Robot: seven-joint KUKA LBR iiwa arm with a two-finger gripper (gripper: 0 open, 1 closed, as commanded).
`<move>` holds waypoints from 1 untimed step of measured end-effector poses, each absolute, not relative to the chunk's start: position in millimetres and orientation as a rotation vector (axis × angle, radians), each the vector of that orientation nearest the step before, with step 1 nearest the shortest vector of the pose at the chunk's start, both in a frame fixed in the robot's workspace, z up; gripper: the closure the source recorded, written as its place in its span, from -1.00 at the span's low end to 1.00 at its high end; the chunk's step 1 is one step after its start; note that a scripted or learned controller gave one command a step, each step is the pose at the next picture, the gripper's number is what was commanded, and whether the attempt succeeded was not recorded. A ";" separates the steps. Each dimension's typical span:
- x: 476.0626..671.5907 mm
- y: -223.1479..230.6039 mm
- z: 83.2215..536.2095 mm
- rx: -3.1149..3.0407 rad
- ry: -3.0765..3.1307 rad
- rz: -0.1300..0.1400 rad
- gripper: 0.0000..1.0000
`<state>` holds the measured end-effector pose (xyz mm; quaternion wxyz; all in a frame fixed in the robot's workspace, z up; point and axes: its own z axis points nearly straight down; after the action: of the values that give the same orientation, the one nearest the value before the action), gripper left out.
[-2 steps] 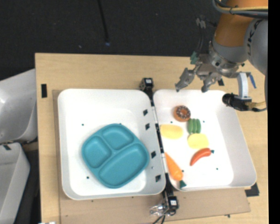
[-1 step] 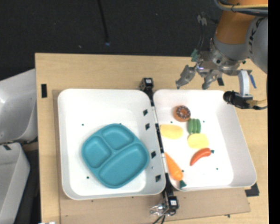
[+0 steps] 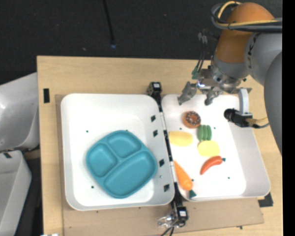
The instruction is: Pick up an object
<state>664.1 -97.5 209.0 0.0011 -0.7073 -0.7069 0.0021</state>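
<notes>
My gripper (image 3: 198, 96) hangs open above the far edge of the right bin (image 3: 250, 171), with nothing between its spread fingers. Just below it in that bin lies a brown donut (image 3: 191, 119). Closer to me are a yellow lemon-like piece (image 3: 181, 138), a green pepper (image 3: 204, 132), a second yellow piece (image 3: 208, 148), a red chili (image 3: 211, 164) and an orange carrot (image 3: 183, 176) against the bin's left wall.
The left bin (image 3: 76, 117) holds a blue divided plate (image 3: 120, 163). A raised divider with black clips (image 3: 163, 146) separates the two bins. The bench's wooden edge (image 3: 113, 65) runs behind them.
</notes>
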 end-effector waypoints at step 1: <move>665.0 -103.3 147.2 -2.223 -2.219 0.005 -1.00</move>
<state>665.0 -103.3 147.2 0.0003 -0.7079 -0.7063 0.0016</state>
